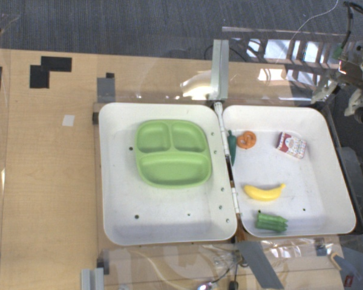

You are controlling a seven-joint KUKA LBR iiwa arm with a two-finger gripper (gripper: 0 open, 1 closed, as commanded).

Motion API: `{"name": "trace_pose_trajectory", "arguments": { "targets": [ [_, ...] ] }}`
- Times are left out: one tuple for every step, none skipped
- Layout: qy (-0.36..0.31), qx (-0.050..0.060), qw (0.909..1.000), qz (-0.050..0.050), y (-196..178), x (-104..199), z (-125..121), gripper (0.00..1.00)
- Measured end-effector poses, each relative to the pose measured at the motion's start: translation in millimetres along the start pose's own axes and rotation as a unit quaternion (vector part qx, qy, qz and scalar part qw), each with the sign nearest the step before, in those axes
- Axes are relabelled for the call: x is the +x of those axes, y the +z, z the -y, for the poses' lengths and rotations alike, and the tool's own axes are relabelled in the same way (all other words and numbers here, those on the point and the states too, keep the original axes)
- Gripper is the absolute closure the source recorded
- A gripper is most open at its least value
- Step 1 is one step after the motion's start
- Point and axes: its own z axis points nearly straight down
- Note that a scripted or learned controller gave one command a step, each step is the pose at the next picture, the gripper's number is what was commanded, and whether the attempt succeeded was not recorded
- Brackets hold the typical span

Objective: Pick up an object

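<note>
The right bin (pixel 327 162) holds several small items. An orange ring-shaped toy (pixel 247 139) lies near its back left, with a thin dark green piece (pixel 230 144) beside it against the divider. A red and white carton (pixel 290 144) rests at the back centre. A yellow banana (pixel 264 191) lies across the middle, curved upward at both ends. A green ridged vegetable (pixel 271 222) sits near the front edge. In the left bin (pixel 118 210) a light green divided plate (pixel 172 153) lies flat with nothing in its three compartments.
A grey metal post (pixel 220 65) stands behind the seam between the bins. A metal frame with cables (pixel 302 47) sits at the back right. The wooden bench (pixel 42 162) extends to the left, with black markers (pixel 48 70) on it.
</note>
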Motion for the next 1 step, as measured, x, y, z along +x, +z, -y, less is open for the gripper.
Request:
{"name": "trace_pose_trajectory", "arguments": {
  "targets": [
    [0.122,-0.001,0.9925,-0.001,195.1,32.6,-19.4,0.0]
  ]
}}
